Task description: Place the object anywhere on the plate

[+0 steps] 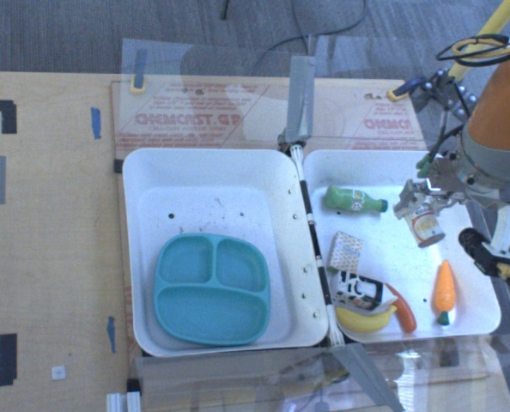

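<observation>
Plate [212,290], one, blue, sits in the left bin [143,178]. Gripper [422,213] pinches one small jar [425,227] over the right bin [487,316], near one bottle [355,200], banana [364,318], carrot [444,288].

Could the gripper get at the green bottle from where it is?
Probably yes. The green bottle lies alone on bare bin floor, with the gripper just to its right; nothing lies between them.

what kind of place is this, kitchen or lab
Most likely a robotics lab, not a kitchen. A robot arm reaches over two white bins on a taped wooden bench, and the food is toys: a banana, a carrot, beside a teal plate.
</observation>
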You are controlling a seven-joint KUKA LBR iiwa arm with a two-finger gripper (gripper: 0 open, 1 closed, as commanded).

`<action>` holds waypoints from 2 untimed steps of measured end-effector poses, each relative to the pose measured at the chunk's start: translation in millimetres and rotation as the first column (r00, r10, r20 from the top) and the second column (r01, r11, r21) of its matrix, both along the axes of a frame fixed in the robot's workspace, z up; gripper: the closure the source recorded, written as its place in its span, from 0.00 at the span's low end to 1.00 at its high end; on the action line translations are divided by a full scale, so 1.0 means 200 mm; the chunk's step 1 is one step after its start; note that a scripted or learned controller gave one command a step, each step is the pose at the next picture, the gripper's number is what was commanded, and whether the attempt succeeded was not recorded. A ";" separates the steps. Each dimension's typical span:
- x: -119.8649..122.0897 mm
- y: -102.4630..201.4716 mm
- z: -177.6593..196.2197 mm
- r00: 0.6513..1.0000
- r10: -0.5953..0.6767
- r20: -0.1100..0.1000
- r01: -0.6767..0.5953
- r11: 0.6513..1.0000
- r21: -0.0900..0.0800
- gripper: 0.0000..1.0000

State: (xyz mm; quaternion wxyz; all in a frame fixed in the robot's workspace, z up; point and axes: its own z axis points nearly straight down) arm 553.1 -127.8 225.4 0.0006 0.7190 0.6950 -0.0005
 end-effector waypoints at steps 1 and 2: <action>-0.11 0.21 0.39 0.951 0.309 0.003 -0.309 0.951 -0.001 1.00; 0.04 0.28 0.45 0.800 0.600 0.004 -0.600 0.800 -0.003 1.00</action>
